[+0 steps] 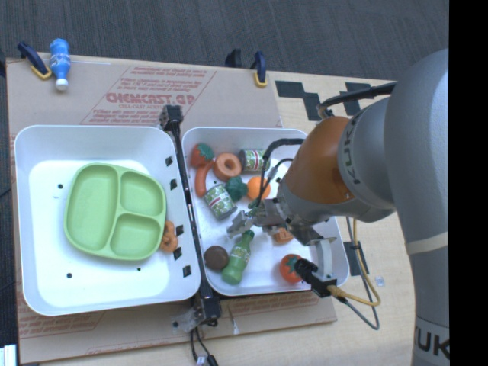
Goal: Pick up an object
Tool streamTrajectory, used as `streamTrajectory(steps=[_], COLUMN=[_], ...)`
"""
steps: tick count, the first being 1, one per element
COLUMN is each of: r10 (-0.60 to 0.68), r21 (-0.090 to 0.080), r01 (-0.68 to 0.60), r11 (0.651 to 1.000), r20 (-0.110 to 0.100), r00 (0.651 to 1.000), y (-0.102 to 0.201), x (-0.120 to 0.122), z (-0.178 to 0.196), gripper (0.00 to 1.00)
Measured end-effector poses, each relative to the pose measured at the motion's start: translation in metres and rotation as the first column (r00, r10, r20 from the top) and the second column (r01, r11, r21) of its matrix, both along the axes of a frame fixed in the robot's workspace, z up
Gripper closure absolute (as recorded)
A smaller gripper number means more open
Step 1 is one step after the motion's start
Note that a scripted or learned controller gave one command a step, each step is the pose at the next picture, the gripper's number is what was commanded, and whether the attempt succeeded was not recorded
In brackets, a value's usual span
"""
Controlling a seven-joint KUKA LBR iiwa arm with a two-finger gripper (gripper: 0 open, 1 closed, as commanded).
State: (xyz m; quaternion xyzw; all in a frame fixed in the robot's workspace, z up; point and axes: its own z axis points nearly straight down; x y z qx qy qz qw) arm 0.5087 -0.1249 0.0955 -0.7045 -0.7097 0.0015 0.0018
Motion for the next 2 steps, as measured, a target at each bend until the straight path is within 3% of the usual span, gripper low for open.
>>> streamTrajectory(steps=[1,2], r10=[0.005,0.011], r21=[-0.001,-0.003], r01=[-0.005,-0.011], r11=[1.000,1.000], r20=[0.000,0.000], r00=[1.000,1.000], y=[-0.0001,0.0001], x=[0.0007,0.0014], z=[0.0104,0.0204], gripper=[1.00,1.00])
